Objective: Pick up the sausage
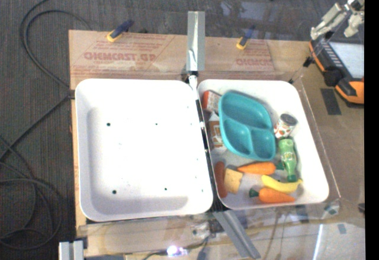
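The sausage (219, 177) lies in the right bin (305, 114), along its left wall near the front corner, touching a tan block (233, 180). Past it you see an orange carrot (258, 167), then the blue plate (247, 124) toward the back. Beyond the bin's back right corner hangs the gripper (340, 16), well apart from the sausage, and you cannot tell if it is spread or pinched.

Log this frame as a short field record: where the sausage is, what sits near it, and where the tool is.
sausage: near the left wall of the right bin, towards the front
neighbours: cracker beside it; two carrots, banana, green bottle
tray: teal divided tray behind them
left bin: white
tool: top right, outside the bins
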Robot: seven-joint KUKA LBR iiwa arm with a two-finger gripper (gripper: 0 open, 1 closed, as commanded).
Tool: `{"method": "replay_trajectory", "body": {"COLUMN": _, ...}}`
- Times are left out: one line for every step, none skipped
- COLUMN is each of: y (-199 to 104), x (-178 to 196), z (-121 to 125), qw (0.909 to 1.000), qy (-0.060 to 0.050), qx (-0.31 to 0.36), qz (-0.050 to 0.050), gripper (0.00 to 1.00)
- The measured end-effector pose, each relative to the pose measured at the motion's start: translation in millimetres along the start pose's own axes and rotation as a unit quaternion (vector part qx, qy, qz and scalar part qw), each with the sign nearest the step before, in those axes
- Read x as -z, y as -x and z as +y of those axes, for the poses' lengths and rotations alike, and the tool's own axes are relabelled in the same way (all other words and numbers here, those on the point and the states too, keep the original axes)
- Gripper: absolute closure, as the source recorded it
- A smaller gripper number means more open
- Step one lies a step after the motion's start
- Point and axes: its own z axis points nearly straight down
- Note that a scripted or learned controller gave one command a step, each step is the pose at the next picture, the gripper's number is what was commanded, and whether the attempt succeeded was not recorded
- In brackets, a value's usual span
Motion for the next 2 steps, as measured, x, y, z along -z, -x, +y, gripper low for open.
{"method": "replay_trajectory", "body": {"y": -29, "x": -7, "z": -18, "qw": 0.9979, "qy": 0.000, "qx": -0.065, "qz": 0.001, "gripper": 0.00}}
{"method": "replay_trajectory", "body": {"y": 0, "x": 0, "z": 0, "qw": 0.9976, "qy": 0.000, "qx": -0.069, "qz": 0.000, "gripper": 0.00}}
